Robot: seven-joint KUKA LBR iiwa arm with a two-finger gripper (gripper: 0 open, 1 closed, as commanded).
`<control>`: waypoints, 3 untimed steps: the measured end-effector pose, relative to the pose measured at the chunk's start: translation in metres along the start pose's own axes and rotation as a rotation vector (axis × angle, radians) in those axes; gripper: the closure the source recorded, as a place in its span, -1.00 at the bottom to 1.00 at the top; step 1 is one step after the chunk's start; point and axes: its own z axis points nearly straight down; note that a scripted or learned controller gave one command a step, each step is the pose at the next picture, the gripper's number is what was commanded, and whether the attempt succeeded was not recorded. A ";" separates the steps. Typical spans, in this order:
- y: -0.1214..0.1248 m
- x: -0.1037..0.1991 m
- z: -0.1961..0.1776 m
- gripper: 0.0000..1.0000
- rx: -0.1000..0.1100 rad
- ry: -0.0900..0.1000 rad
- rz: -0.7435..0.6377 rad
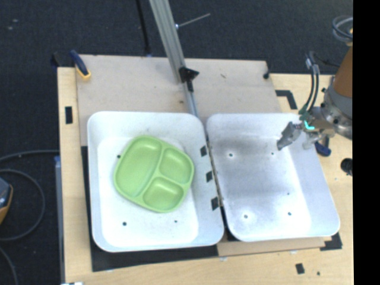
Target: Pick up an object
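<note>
Claw hangs at 2 o'clock over the right shallow white bin, finger state unreadable, too small and blurred. Arm cut off at 3 o'clock.

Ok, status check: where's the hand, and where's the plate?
Hand over right bin, upper right part, nothing visibly held. Green divided plate flat in left bin. No obstruction between.

Grey arm, orange band, green cable
</note>
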 end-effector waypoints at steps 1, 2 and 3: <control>0.000 0.000 -0.001 -1.00 -0.001 0.000 0.000; 0.007 0.001 0.049 -1.00 0.003 -0.001 -0.001; 0.000 0.006 0.113 -1.00 0.005 0.001 0.000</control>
